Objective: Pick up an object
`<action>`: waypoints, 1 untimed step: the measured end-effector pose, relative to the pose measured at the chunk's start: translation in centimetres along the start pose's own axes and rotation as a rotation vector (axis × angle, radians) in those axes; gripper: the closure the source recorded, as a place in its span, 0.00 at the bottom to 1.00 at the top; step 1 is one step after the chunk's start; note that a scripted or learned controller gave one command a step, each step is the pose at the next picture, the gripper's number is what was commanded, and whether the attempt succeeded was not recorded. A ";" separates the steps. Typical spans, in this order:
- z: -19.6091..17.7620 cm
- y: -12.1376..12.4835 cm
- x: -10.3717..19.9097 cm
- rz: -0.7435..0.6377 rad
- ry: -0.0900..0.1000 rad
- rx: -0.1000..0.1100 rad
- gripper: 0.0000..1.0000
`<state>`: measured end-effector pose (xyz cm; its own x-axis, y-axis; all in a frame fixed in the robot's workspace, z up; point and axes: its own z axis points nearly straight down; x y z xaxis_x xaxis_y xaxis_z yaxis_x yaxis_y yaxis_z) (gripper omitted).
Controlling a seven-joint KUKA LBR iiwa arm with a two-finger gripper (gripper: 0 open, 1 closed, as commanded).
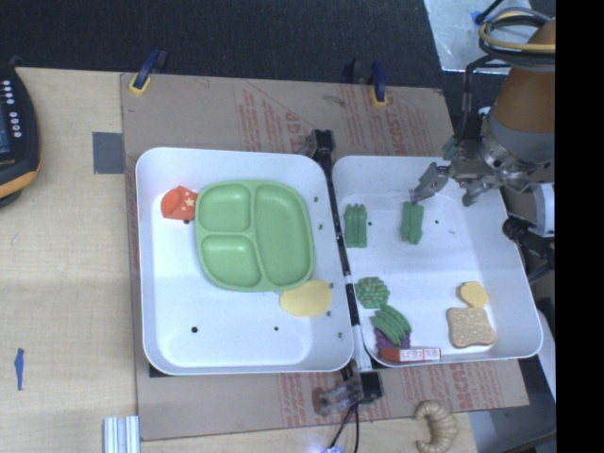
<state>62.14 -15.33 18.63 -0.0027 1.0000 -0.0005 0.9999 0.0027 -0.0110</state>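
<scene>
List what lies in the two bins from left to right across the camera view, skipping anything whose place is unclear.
Red piece → green plate → yellow piece → left green stick → right green stick → toast.

Faint red lettering runs in repeated lines across the brown cardboard sheet under both bins, too blurred to read. No other text is legible.

a black-and-orange handset lies at the bench's left edge, blue clamps behind.
</scene>
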 end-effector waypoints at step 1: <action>10.0 1.8 -1.0 -0.003 0.000 -0.002 0.00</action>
<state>63.83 -16.28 8.65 -0.0058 1.0000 -0.0008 0.9999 0.0058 -0.0090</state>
